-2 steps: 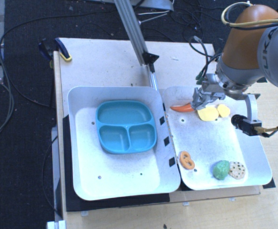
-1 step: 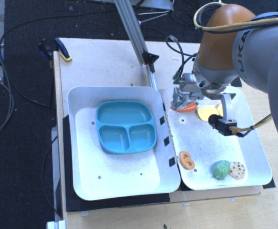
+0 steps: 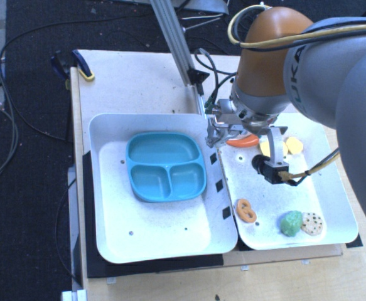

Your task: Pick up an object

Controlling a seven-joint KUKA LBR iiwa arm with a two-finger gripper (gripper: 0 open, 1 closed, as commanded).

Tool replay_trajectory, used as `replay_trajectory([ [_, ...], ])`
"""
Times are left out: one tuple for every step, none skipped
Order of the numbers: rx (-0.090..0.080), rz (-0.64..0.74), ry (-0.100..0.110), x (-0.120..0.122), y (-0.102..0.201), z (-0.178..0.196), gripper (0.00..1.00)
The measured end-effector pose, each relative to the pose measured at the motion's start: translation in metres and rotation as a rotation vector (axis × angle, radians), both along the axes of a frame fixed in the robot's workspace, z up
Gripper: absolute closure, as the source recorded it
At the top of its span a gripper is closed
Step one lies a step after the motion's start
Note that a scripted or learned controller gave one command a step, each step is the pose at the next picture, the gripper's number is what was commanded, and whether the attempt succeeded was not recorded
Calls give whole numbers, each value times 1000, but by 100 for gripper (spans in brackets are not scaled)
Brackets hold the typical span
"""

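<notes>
The gripper [image 3: 236,132] hangs right by the orange carrot [image 3: 244,142], so it should go down slowly and straight; I cannot tell if it is open or closed.

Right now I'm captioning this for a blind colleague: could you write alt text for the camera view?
A grey and orange robot arm reaches from the right over the right white bin, which holds an orange carrot-like piece, yellow pieces, a pretzel, a green lump and a cookie. The left bin holds a blue divided plate.

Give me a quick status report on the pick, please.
Gripper low over right bin, nothing seen held. Orange piece beside it. Pretzel, green lump apart.
</notes>
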State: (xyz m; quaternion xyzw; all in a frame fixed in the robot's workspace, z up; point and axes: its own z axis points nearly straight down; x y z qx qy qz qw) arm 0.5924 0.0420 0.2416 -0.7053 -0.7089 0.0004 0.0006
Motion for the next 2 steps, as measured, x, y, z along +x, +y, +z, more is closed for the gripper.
replay_trajectory([
  [-1,-3,0,1,48,-14,100],
  [0,-3,0,0,49,-14,0],
])
